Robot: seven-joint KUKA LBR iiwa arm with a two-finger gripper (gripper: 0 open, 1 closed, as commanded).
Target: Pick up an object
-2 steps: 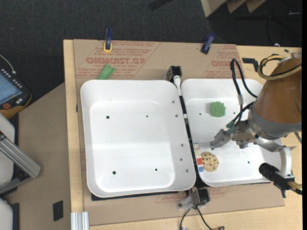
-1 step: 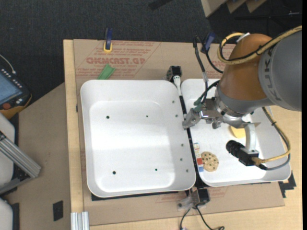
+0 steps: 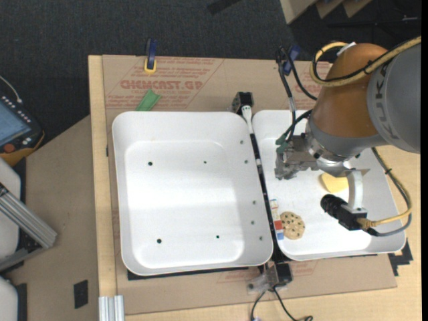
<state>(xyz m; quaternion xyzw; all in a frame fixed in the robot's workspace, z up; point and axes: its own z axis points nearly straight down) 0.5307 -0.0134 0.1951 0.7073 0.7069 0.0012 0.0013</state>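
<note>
Hovering low over the right bin point(image 3: 381, 246), my gripper point(image 3: 289, 164) has fingers too blurred for me to tell their spread, so I should steer toward the near side and drop squarely over the cookie point(image 3: 292, 225) near the divider

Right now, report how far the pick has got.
Done: the grey arm with the orange band has reached over the right-hand white bin, and its gripper sits low near that bin's left side. In hand: nothing visibly lifted. Left: the round speckled cookie-like piece and the pale yellow piece lie on the bin floor; one must be grasped and raised.
</note>
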